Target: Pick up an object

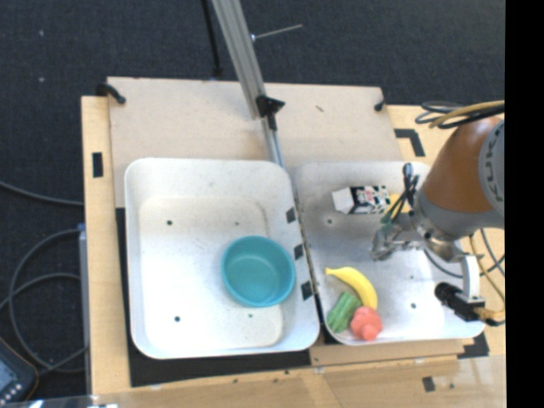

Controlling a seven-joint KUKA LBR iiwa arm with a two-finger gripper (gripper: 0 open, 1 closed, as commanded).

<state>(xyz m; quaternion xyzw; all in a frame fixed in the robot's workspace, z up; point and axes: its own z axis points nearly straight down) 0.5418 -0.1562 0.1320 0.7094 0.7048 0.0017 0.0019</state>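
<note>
Two shallow white bins sit side by side on the worktop (pixel 195 117). The left bin (pixel 170 194) carries a teal bowl (pixel 257 269), upright, toward its lower right part. The right bin (pixel 340 189) carries four loose things: a small white box with dark print (pixel 361 199) near its upper middle, and a cluster at its lower edge made up of a yellow banana (pixel 355 282), a green vegetable (pixel 342 310) just under the banana's left end, and a red round fruit (pixel 366 323) touching the green one on its right.

The arm (pixel 463 177), grey with its orange band, reaches in from the right over the right bin. The tool (pixel 389 243) hangs low above the bin floor, roughly in the middle of that bin. Whether it is open or closed cannot be told at this size, and nothing can be seen gripped in it.

The white box lies just above and a little left of the tool, near it but apart. The banana lies below and slightly left of the tool, also apart. The green vegetable and red fruit lie farther down, beyond the banana. The teal bowl is well apart, across the wall between the bins.
</note>
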